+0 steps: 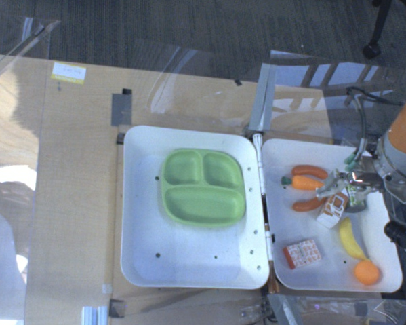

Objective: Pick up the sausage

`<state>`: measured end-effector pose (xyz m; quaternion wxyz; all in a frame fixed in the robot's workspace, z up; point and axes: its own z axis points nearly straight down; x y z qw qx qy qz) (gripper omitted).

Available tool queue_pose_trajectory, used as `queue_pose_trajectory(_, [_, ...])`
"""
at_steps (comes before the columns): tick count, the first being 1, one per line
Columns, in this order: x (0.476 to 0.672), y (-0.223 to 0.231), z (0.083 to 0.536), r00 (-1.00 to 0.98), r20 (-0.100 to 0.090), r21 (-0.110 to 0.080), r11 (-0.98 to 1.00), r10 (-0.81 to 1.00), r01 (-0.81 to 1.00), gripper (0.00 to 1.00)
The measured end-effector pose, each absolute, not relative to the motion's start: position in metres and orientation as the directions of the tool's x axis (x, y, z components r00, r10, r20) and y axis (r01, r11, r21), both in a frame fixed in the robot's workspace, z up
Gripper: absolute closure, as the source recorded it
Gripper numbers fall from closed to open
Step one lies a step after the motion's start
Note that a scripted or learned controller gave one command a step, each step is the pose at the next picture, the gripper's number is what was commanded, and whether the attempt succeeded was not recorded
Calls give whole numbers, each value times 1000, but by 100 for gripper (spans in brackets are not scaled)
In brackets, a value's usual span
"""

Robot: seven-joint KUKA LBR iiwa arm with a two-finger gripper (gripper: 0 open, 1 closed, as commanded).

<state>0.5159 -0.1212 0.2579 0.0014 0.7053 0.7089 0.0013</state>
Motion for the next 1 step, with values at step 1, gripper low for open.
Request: queue_pose_trajectory(1, [575, -133, 143, -105, -1, 3, 105, 995, 995, 0])
